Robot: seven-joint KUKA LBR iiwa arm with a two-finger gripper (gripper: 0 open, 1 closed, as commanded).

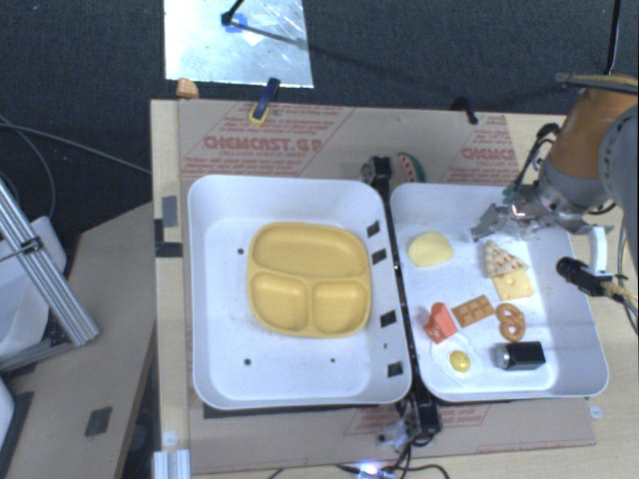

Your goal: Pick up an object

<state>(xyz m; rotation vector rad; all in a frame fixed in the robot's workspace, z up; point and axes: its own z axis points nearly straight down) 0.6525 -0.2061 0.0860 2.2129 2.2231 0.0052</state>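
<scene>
My gripper [496, 223] hangs over the far part of the right bin [579, 312], just above a triangular pizza-slice toy [501, 259]. Nothing shows in its grasp. Left of it lies a pale yellow round piece [429, 248]. A yellow cheese square [514, 285] sits just below the pizza slice. Nearer the front are an orange cracker [473, 311], a pretzel [510, 319], a red piece [440, 322], a fried-egg toy [458, 360] and a black block [521, 355].
The left bin [215, 267] holds a yellow divided plate [308, 277]. The grey arm with its orange band [589, 133] reaches in from the right over the right bin's far corner. A black cable connector [579, 270] hangs by that bin's right wall.
</scene>
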